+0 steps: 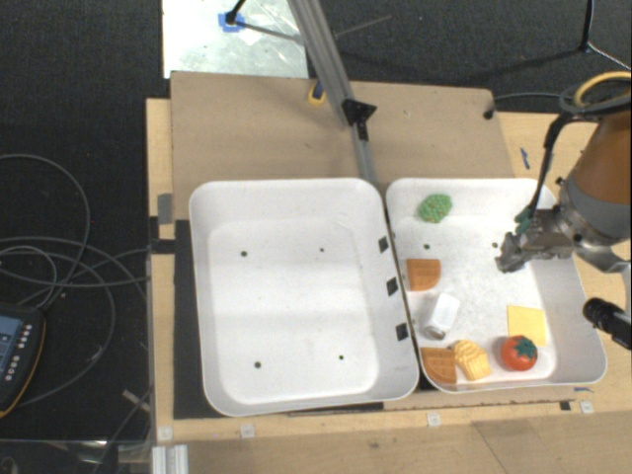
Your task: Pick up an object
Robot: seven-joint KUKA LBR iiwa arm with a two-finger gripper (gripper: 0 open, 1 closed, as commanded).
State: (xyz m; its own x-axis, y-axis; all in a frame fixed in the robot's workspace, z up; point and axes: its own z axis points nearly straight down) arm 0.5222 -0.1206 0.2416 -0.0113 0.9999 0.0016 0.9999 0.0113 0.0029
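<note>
Objects, none in pincer [511,257], which hovers over right bin [568,309]

**One fixed camera, high above the counter**

The single view looks down at a slant on the counter [434,126], from far enough off to take in both white bins: the left bin [296,294] and the right bin [494,284] sit mid-frame. Dark floor with cables shows at left and top. The arm [602,176] enters from the right edge, partly cut off.
</note>
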